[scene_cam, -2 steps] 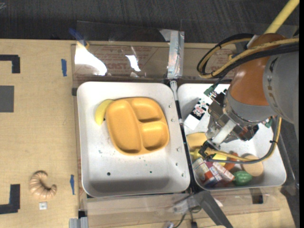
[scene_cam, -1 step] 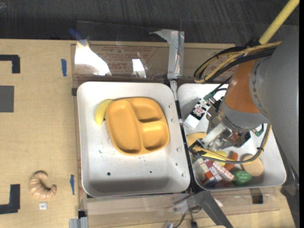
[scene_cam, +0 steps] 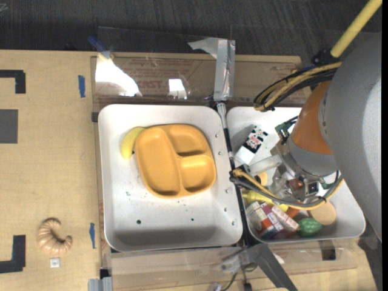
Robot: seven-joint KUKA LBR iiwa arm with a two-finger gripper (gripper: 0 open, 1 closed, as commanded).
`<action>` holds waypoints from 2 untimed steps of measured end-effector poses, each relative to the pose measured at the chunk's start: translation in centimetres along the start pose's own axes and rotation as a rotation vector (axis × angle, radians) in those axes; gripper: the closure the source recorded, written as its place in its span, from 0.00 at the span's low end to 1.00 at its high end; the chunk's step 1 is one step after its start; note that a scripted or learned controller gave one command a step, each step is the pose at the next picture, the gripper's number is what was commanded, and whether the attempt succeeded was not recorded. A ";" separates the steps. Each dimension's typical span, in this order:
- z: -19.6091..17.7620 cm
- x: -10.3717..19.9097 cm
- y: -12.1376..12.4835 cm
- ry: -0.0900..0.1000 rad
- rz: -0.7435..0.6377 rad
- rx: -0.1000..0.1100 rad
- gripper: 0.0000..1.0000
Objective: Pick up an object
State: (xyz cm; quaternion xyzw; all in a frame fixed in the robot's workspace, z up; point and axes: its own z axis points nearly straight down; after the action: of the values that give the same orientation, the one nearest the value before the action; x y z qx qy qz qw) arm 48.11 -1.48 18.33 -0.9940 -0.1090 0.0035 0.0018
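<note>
Tray (scene_cam: 176, 159) fills left bin (scene_cam: 115, 217); right bin (scene_cam: 354, 214) holds clutter; fingers (scene_cam: 290, 190) perhaps hidden, state unclear.

Right bin (scene_cam: 354, 214) crowded under arm (scene_cam: 357, 114)

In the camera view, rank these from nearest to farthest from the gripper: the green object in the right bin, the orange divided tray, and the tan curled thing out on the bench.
1. Green object: right bin, just below the gripper.
2. Orange divided tray: left bin, across the divider.
3. Tan curled object: out on the bench, far left.
</note>
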 end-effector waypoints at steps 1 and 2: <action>0.0 0.0 0.0 0.001 0.000 0.000 0.00; -0.1 8.5 8.0 0.003 0.019 -0.004 0.00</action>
State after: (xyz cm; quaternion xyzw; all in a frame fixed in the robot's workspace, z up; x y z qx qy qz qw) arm 58.11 -7.42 18.35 -0.9950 -0.0996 0.0020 -0.0002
